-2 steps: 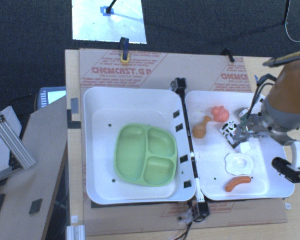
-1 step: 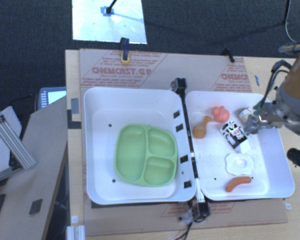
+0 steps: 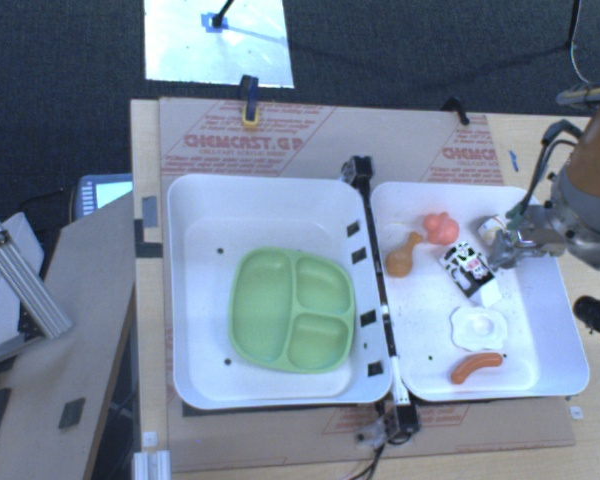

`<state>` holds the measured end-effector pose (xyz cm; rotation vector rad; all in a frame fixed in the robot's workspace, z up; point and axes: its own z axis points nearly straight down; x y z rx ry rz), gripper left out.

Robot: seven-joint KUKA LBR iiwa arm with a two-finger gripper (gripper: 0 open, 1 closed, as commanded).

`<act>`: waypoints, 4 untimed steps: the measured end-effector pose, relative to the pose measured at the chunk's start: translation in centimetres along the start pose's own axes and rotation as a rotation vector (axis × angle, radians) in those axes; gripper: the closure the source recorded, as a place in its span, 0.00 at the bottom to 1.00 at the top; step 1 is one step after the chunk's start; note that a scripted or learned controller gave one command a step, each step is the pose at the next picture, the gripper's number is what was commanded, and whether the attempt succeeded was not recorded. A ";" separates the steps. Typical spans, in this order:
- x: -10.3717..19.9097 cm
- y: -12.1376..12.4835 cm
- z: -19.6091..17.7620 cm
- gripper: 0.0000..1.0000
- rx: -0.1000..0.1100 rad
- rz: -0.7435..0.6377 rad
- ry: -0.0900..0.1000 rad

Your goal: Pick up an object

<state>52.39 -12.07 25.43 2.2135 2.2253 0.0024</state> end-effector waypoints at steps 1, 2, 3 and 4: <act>5.5 1.2 1.3 1.00 0.002 -0.004 0.003; 10.9 2.2 0.8 1.00 0.001 -0.005 0.003; 15.1 3.4 1.2 1.00 0.001 -0.004 0.003; 19.7 5.4 0.7 1.00 0.000 -0.004 0.003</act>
